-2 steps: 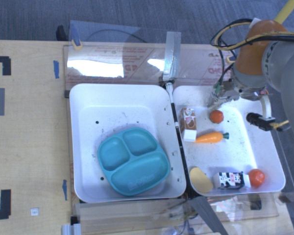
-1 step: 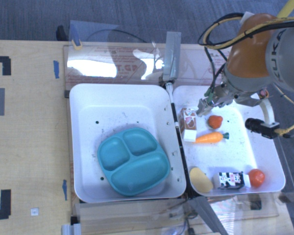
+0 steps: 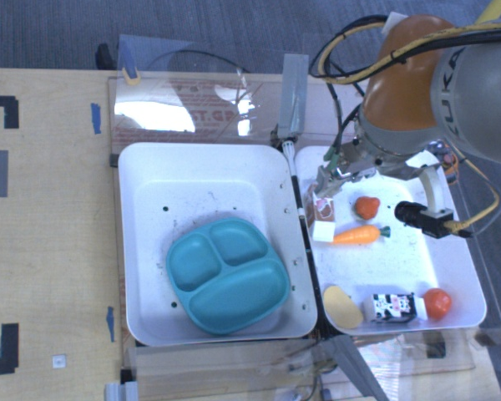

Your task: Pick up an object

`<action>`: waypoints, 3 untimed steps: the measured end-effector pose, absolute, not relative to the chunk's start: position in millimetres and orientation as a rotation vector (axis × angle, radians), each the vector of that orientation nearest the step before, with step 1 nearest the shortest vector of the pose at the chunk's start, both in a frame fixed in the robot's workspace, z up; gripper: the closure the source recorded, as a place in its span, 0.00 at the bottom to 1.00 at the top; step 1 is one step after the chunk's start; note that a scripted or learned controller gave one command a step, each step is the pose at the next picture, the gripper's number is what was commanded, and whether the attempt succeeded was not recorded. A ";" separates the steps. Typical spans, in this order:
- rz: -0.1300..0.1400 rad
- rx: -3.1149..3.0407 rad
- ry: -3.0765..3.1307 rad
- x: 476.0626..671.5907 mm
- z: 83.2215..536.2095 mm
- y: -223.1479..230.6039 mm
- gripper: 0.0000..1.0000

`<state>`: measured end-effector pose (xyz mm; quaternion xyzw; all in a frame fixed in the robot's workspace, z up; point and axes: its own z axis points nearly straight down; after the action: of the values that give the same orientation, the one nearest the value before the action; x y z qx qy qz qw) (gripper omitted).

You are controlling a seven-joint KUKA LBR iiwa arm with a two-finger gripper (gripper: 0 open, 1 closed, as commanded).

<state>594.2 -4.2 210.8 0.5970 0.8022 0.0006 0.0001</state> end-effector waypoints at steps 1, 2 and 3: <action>-0.001 1.700 2.642 621.0 215.8 55.2 1.00; -0.004 1.520 2.753 593.1 228.3 67.4 1.00; 0.001 1.215 2.896 646.2 224.5 120.2 1.00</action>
<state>646.2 120.2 224.5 0.3868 0.9221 0.0002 0.0003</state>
